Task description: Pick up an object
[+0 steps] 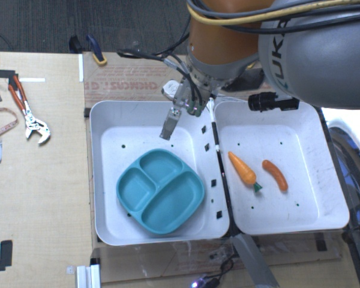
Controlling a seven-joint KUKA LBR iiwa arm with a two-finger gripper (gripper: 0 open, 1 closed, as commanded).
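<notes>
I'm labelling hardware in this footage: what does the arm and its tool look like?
The arm is bulky and grey with white lettering, with an orange band above the wrist. Yellow and black cables loop over it. The tool is small, metallic grey, with slim dark fingers.

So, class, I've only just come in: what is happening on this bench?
A grey robot arm with an orange band reaches in over two white bins. Its gripper hangs over the back of the left bin, above a blue divided plate, with nothing seen between its fingers. The right bin holds a toy carrot and a sausage, lying apart and untouched.
</notes>
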